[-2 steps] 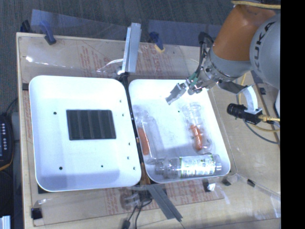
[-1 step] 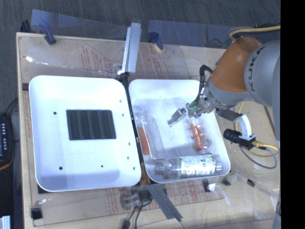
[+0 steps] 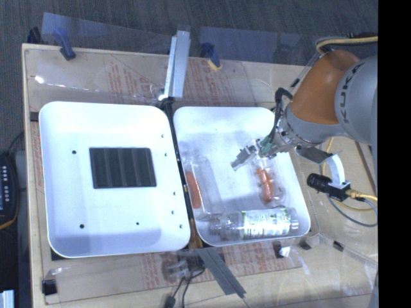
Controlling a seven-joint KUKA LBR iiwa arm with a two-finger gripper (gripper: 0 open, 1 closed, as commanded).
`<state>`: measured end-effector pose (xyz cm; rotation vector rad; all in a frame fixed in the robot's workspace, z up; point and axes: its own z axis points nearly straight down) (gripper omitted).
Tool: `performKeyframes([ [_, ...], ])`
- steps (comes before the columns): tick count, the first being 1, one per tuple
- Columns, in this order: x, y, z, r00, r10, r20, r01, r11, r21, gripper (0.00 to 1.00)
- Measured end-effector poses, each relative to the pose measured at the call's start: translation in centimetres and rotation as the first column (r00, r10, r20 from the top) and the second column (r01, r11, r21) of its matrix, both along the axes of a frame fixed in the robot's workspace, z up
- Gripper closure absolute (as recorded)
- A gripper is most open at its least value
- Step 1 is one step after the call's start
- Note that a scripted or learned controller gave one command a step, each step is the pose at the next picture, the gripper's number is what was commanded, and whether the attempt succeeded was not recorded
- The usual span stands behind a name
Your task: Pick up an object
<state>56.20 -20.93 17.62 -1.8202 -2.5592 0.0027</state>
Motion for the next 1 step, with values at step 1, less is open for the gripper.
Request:
performKeyframes([
  [1,1.74,-0.14,1.62,1.0,0.027,0.0,-0.027,1.0,0.001,0.0],
])
